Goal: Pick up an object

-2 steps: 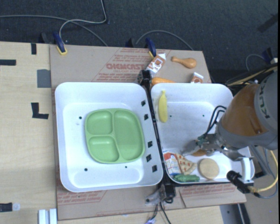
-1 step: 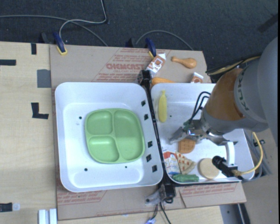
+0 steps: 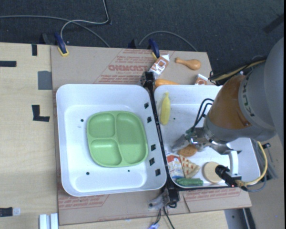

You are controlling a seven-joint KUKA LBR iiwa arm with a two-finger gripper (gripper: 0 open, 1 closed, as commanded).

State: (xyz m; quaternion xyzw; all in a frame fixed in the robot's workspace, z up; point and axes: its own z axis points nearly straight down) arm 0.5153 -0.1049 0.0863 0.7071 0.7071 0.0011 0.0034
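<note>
The right bin [image 3: 181, 104] holds several toy foods. A yellow banana [image 3: 165, 108] lies at its left wall. Near the front are a brown bread-like piece [image 3: 188, 151], a pizza slice [image 3: 189, 168], a green bean pod [image 3: 189, 181], a tan round disc [image 3: 210, 171] and a red-and-white packet [image 3: 172, 160]. My gripper [image 3: 189, 138] reaches in from the right and hangs just above the brown piece, close to or touching its top. The grey and orange arm [image 3: 233, 109] covers the bin's right part.
The left bin [image 3: 69, 128] holds a green divided plate [image 3: 117, 138]. Behind the right bin, on the cardboard, lie an orange piece [image 3: 165, 82], a tan drumstick [image 3: 188, 63] and a small packet [image 3: 158, 65]. Cables run along the bench's back.
</note>
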